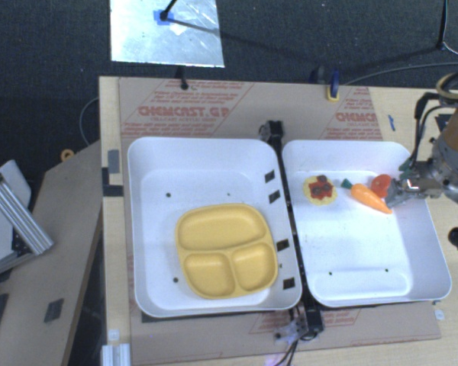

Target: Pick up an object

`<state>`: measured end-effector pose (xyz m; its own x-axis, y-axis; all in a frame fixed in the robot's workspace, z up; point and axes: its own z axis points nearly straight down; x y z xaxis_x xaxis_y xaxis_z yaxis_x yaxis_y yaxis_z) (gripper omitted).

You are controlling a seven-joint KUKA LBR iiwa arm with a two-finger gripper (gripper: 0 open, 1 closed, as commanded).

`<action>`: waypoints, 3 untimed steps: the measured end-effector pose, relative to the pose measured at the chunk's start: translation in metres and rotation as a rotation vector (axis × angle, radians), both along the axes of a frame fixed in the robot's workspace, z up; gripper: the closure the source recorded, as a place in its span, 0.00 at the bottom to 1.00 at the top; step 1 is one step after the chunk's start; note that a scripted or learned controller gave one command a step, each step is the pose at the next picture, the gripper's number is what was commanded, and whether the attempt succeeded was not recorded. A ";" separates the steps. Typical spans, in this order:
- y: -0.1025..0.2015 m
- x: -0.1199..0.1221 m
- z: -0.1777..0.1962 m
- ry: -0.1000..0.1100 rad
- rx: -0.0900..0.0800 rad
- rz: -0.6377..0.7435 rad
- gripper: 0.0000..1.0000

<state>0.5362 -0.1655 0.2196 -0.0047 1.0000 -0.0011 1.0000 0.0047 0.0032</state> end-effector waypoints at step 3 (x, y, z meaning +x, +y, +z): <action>0.158 0.000 0.024 0.001 0.003 0.006 1.00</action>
